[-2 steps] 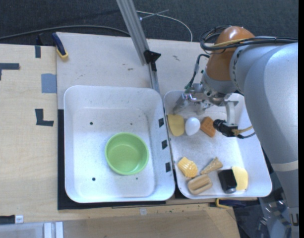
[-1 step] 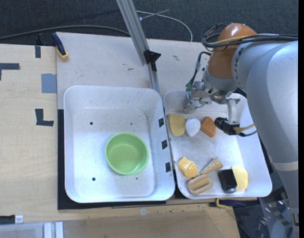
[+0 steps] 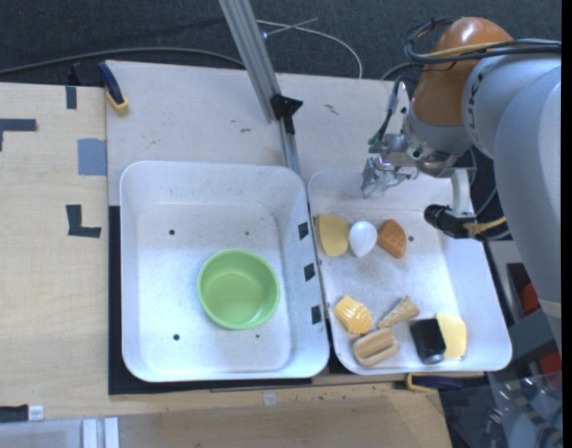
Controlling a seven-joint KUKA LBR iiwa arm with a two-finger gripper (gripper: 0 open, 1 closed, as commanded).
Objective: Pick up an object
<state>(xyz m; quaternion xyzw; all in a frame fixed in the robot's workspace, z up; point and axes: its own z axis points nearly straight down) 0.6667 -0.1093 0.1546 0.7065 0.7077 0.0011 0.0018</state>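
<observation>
My gripper hangs over the far edge of the right bin, above and behind the food toys, with nothing between its fingers. Just below it lie a yellow piece, a white egg and an orange-brown piece in a row. Nearer the front of that bin sit a yellow corn-like piece, a tan cone, a hot-dog bun, a black block and a yellow item.
The left bin holds a green bowl. A metal pole slants down to the divide between the bins. The grey arm with its orange band fills the upper right. Cables lie beyond the bench.
</observation>
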